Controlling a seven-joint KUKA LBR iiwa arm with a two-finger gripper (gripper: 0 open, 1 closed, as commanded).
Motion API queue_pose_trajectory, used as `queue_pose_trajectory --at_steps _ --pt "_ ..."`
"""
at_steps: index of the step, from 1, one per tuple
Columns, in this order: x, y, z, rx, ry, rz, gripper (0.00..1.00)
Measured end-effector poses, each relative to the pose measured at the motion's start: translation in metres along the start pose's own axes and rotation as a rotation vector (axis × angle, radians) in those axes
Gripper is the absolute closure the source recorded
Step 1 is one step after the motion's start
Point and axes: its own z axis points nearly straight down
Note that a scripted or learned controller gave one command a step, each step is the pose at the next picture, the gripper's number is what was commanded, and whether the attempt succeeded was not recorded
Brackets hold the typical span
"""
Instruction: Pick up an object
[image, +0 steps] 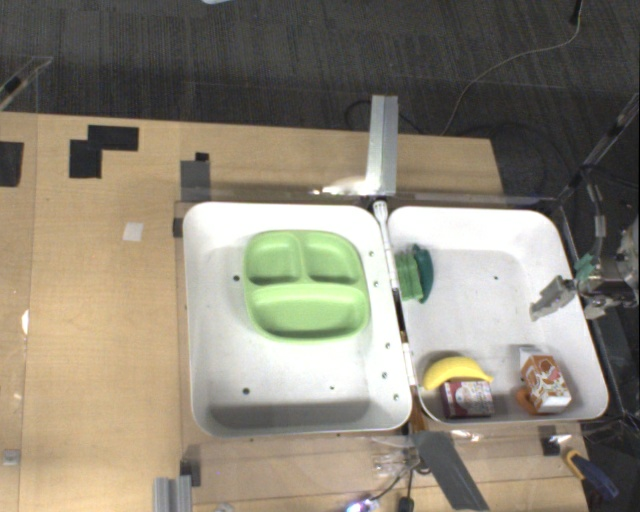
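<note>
Camera view, bench: a wooden bench (90, 300) carries two shallow white bins side by side, in the middle of the frame.
Left bin: the left bin (215, 400) holds a green divided plate (303, 283), lying flat in its upper middle part.
Right bin: the right bin (500, 240) holds four things.
Green object: a small green object (414, 273) lies against the left wall of the right bin, just beside the divider between the bins.
Banana: a yellow banana (455, 371) lies at the lower left of the right bin.
Dark can: a dark red can (467, 399) lies just below the banana, touching it.
Carton: an orange and white carton (544, 384) stands at the lower right of the right bin, apart from the can.
Gripper: the gripper (553, 296) is at the right edge of the right bin, above the carton and well apart from the banana.
Claw state: I cannot tell if it is apart or together; nothing is seen held in it.
</note>
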Motion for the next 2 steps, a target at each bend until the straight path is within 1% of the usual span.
queue_pose_trajectory --at_steps 1,2 --pt "-0.008 -0.006 0.057 0.001 0.000 0.099 0.00" --pt "-0.012 -0.007 0.142 0.001 0.000 0.102 0.00"
